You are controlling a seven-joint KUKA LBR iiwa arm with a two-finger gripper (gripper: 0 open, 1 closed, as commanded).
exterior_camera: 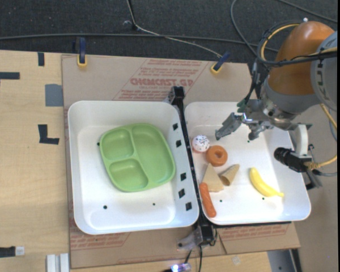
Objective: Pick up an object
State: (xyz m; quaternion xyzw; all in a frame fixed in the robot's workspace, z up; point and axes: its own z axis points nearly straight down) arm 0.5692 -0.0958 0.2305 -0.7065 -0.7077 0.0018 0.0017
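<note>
Left bin [79, 152] held only a green divided plate [137, 157]; the pickable items sat in the right bin [297, 208]: frosted ball [200, 143], orange donut [217, 155], carrot [207, 199], wedge [229, 174], banana [264, 183]. Tool [241, 128] hovered above them, fingers spread apart, nothing between. Best bet looked like the banana, lying well apart from the cluster: centre over it, then descend straight.

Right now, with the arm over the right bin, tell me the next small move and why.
Probably lower the tool down and slightly toward the orange ring-shaped toy doughnut. The tool hangs open above the shallow white right bin, holding nothing, and the doughnut lies nearest below it, with a little clear space apart from the small white sprinkled ball beside it.
</note>
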